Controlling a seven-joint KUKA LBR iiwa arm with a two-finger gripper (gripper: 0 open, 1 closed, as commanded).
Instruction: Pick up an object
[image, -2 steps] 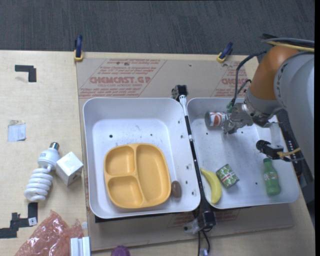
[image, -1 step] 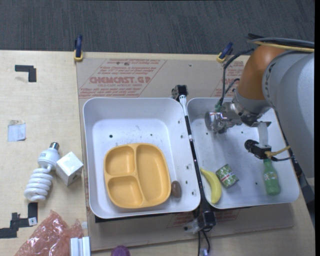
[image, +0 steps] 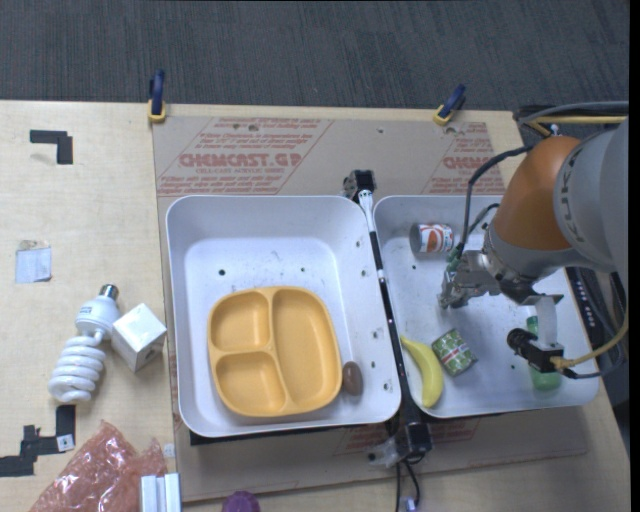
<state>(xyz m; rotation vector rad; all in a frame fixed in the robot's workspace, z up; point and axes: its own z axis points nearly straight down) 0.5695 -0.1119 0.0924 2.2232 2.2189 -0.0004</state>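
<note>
The gripper (image: 458, 291) hangs over the right bin (image: 500, 400), near its middle. Whether its jaws are wide or narrow cannot be told from this angle. A small green-labelled can (image: 454, 352) lies just below the gripper, apart from it. A banana (image: 425, 370) lies just left of that can, along the bin's left wall. A red-and-white can (image: 432, 239) lies above the gripper. The left bin (image: 190, 260) holds a yellow divided plate (image: 272, 350).
</note>
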